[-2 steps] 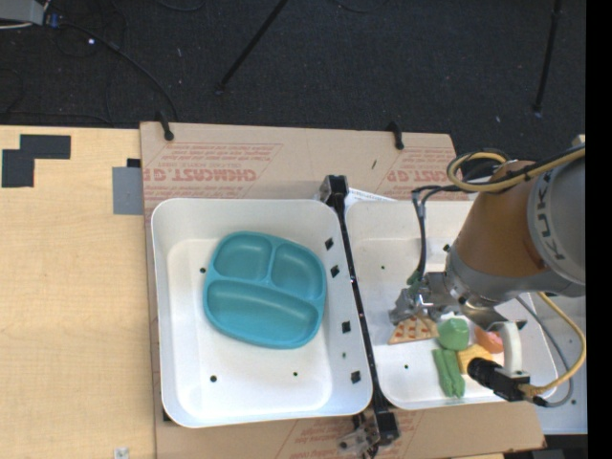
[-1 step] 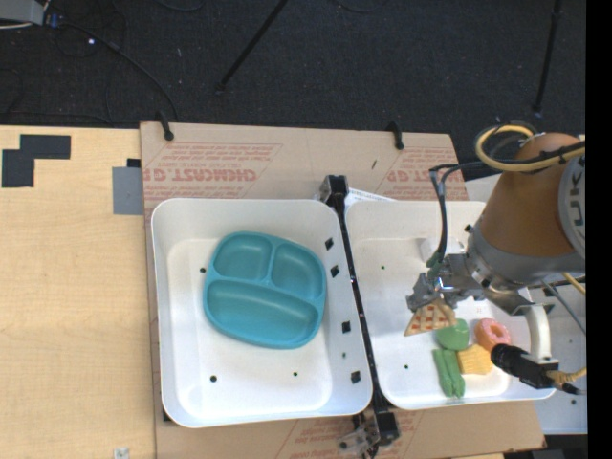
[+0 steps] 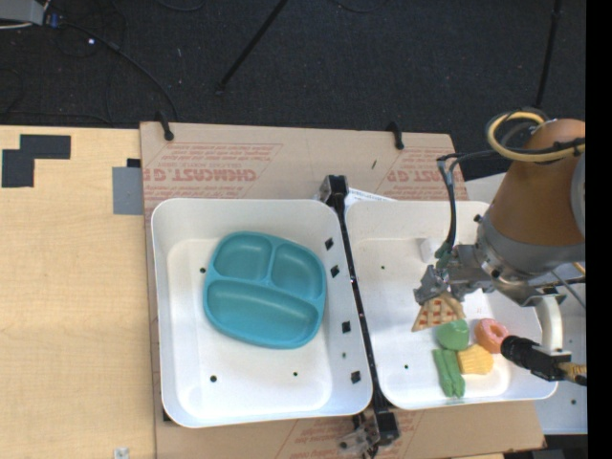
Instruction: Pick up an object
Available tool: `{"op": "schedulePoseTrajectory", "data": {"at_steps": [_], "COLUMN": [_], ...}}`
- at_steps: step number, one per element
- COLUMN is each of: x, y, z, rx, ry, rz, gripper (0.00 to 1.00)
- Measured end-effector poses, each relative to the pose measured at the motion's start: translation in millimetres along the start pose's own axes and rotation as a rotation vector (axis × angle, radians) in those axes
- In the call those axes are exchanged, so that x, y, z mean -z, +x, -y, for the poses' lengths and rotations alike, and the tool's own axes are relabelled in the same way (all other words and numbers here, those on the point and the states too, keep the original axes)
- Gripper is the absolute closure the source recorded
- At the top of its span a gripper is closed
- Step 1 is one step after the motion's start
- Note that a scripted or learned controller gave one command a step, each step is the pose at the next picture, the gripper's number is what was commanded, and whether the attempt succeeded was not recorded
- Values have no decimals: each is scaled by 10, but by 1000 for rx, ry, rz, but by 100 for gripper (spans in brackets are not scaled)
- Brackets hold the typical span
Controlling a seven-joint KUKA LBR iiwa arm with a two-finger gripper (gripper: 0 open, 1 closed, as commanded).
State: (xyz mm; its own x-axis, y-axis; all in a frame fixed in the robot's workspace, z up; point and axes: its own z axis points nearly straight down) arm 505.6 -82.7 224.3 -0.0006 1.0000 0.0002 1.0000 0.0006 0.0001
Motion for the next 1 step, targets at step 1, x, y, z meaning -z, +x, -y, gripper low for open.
{"op": "schedulePoseTrajectory", "data": {"at_steps": [1], "x": [1], "y": [382], "z": [-184], "rx": [3], "ry": [3], "rz": [-1], "gripper": [100]}}
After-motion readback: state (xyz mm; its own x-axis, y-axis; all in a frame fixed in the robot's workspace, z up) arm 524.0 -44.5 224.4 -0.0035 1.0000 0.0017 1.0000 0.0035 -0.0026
